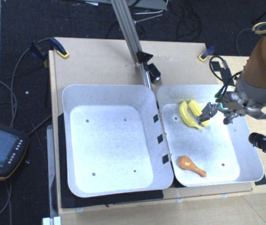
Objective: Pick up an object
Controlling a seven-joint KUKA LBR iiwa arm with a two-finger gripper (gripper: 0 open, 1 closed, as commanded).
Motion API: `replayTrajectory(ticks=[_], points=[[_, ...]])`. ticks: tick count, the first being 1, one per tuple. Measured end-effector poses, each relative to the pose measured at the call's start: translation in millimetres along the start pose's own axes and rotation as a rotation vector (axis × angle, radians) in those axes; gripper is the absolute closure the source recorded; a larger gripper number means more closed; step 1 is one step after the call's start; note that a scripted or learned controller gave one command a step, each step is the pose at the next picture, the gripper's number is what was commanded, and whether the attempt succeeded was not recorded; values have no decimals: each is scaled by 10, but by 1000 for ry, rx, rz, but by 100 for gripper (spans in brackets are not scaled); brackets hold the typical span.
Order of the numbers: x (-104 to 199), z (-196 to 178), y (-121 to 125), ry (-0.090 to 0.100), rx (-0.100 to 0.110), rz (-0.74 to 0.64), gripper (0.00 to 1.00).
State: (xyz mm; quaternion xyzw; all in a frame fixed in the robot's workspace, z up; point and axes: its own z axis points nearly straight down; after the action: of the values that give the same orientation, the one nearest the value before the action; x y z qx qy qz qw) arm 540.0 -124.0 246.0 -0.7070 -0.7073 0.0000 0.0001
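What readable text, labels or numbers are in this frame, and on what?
None legible.
Handheld pendant at the left: its screen shows content, too small and blurred to read.
Bananas, orange object, both white bins: no visible print.

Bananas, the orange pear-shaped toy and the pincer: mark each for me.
bananas (188, 113): camera view, middle of the yellow bunch.
orange pear-shaped toy (187, 163): camera view, its rounded bulb end.
pincer (207, 114): camera view, between its dark fingertips, at the bananas' right side.
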Motion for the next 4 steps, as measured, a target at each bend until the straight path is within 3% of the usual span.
replayTrajectory(ticks=[1, 4], points=[[0, 0, 0, 0, 0, 0, 0], [-68, 1528, 66, 1, 4, 0, 0]])
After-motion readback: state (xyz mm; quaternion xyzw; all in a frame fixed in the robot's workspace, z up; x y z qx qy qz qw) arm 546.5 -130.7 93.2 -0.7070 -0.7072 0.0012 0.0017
